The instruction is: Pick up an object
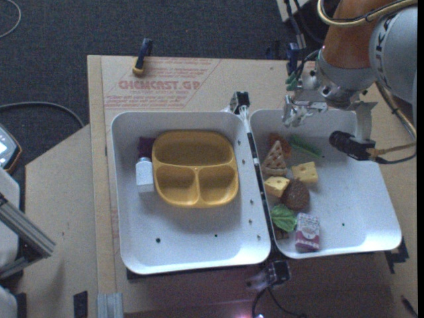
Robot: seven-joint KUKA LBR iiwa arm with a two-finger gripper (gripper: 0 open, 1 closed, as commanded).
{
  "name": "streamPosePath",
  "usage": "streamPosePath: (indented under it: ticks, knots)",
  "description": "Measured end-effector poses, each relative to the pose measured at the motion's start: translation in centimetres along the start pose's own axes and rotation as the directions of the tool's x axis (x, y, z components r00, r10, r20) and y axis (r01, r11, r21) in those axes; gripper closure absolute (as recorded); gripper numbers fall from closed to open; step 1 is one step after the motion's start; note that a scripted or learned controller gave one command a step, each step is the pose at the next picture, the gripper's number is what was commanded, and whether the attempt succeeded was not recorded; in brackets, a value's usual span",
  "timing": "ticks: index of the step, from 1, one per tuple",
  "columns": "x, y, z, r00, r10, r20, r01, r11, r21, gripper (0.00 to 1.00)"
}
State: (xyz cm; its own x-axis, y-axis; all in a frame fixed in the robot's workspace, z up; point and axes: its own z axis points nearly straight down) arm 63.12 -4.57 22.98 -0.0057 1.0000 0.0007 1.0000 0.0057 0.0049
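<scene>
Right bin [371, 217] — right half bare white floor, open passage. Left strip crowded: sandwich wedge [274, 158], cheese block [305, 172], yellow cube [276, 185], brown patty [296, 195], green leaf [283, 216], red packet [307, 233], packed close along shared bin wall. Left bin [126, 237] — yellow divided tray [195, 167] fills centre, white bottle [144, 175] just beside its left edge; front floor free. Black cylinder [348, 144] juts over right bin's far side.

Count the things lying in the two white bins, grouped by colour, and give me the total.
Yellow: 3, divided tray, two cheese wedges
Green: 2, leaf, stick
Brown: 1, patty
Red: 1, packet
White: 1, bottle
Tan: 1, pizza slice
Total: 9
</scene>
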Motion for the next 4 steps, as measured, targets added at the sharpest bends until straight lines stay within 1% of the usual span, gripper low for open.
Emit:
streamPosePath:
  ticks: [1, 2, 3, 4]
  knots:
    - [1.3, 1.9, -0.2, 1.0, 0.003, 0.001, -0.003, 1.0, 0.0, 1.0]
    - [1.7, 1.9, -0.3, 1.0, 0.005, 0.002, -0.005, 1.0, 0.002, 1.0]
    - [1.4, 1.1, 1.6, 1.0, 0.006, 0.001, -0.006, 1.0, 0.009, 1.0]
    - [1.5, 1.4, 1.5, 1.0, 0.005, 0.002, -0.005, 1.0, 0.004, 1.0]
